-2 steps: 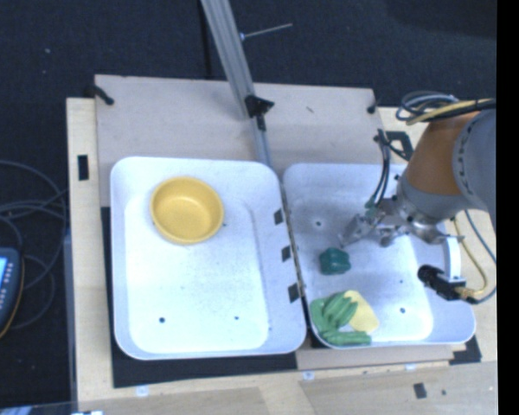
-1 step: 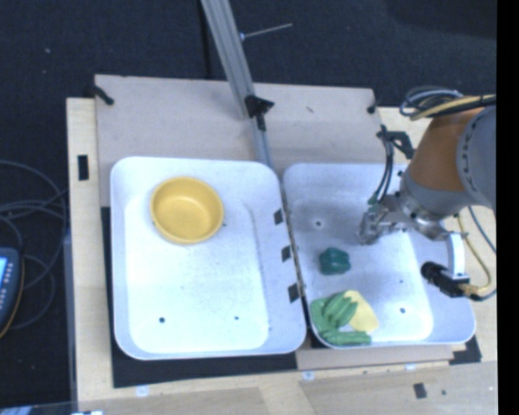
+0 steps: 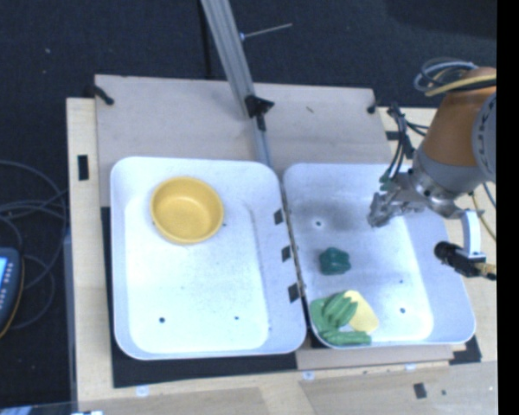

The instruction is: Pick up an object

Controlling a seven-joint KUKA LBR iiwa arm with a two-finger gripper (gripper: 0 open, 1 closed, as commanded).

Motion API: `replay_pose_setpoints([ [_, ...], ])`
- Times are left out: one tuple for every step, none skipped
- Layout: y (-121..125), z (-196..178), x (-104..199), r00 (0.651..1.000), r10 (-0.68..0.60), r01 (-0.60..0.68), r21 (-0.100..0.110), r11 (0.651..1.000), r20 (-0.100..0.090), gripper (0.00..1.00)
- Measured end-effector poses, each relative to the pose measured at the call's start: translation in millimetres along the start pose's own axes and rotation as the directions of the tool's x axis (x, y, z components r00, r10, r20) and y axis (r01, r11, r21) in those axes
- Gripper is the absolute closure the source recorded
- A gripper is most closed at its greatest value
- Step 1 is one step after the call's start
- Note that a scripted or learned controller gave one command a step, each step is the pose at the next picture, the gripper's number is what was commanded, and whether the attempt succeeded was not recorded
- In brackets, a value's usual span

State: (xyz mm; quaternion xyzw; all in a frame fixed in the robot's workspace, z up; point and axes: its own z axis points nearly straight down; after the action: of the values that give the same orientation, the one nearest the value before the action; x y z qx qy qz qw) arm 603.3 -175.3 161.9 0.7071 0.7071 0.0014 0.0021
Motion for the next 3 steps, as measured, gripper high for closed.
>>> replay_pose_setpoints([
  [0.0, -61.3, -7.4, 1.000, 0.000, 0.000, -0.001, 1.000, 0.001, 1.00],
  [0.2, -62.7, -7.9, 1.000, 0.000, 0.000, 0.004, 1.000, -0.001, 1.00],
  [-17.1, -57.8, 47.3, 1.000, -0.003, 0.003, 0.005, 1.000, -0.002, 1.00],
])
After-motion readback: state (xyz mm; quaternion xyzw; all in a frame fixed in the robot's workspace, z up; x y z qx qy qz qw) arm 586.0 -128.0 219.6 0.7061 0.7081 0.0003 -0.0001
